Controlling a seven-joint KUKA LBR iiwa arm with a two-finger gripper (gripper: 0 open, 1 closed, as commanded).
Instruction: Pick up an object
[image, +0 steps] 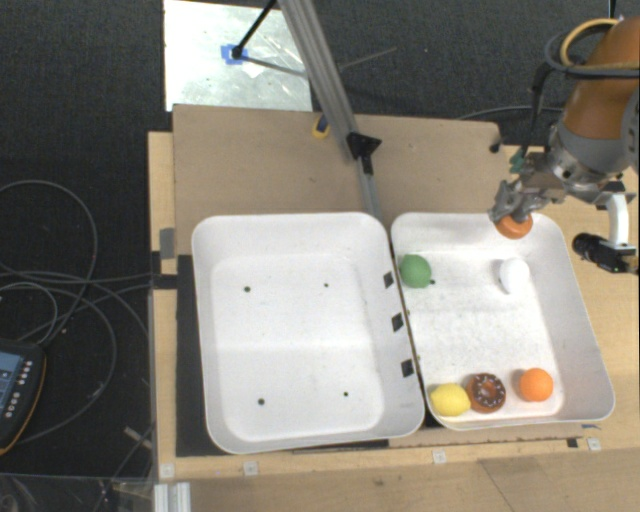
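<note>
My gripper (513, 214) hangs over the far right corner of the right bin (592, 345), at the end of the grey and orange arm. A small round orange object (515, 228) sits between its fingertips, and the fingers are shut on it, just above the bin's back rim. Inside the right bin lie a green ball (415, 270) by the left wall, a white object (511, 274) below the gripper, and along the near edge a yellow lemon (450, 400), a chocolate donut (487, 392) and an orange ball (536, 384).
The left bin (203, 300) stands beside the right one, with black clips along their shared edge. A grey pole (330, 80) slants in from the top to the bench behind the bins. Cables lie on the floor at left.
</note>
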